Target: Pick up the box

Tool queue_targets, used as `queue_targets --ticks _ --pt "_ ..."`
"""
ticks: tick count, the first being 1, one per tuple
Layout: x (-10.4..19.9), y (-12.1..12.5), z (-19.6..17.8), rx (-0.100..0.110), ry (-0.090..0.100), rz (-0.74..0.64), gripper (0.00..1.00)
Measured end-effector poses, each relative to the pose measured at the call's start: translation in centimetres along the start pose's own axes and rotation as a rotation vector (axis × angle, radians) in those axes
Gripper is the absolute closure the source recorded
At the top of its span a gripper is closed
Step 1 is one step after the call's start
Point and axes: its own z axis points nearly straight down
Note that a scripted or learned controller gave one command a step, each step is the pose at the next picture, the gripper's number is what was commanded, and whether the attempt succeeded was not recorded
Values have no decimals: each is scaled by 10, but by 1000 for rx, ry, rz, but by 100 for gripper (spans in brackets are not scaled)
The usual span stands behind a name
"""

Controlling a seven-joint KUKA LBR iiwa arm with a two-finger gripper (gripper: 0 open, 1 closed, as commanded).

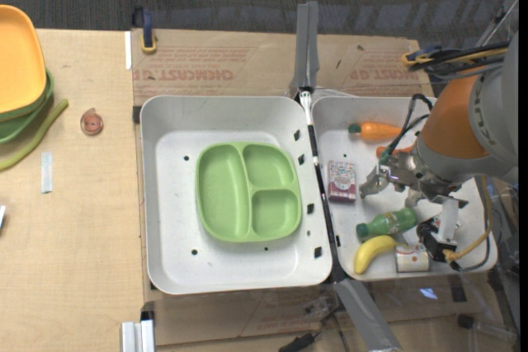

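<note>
Cardboard-covered bench, two bins. Right bin (487,260) holds the box (341,181) beside banana (372,252), bottle (389,222), carrot (375,129). Gripper (381,180) hovers right of it, fingers spread, nothing held.

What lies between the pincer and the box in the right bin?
In the camera view, only bare white bin floor separates the pincer from the box; nothing lies between them.

Stood on a wooden bench (74,260): cardboard sheet (247,66) under two white bins, left bin (165,260) and right bin (346,110). Lay at left: stacked orange and green plates (21,86), small pink disc (91,122), pale strip (47,174).
</note>
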Motion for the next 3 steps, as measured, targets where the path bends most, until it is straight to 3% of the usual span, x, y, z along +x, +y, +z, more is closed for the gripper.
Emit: queue_targets --ticks 1,2,3 --pt "-57 -13 0 0 1 -126 0" --pt "14 0 0 -2 0 -519 0" --pt "2 40 -1 -2 -1 -478 0"
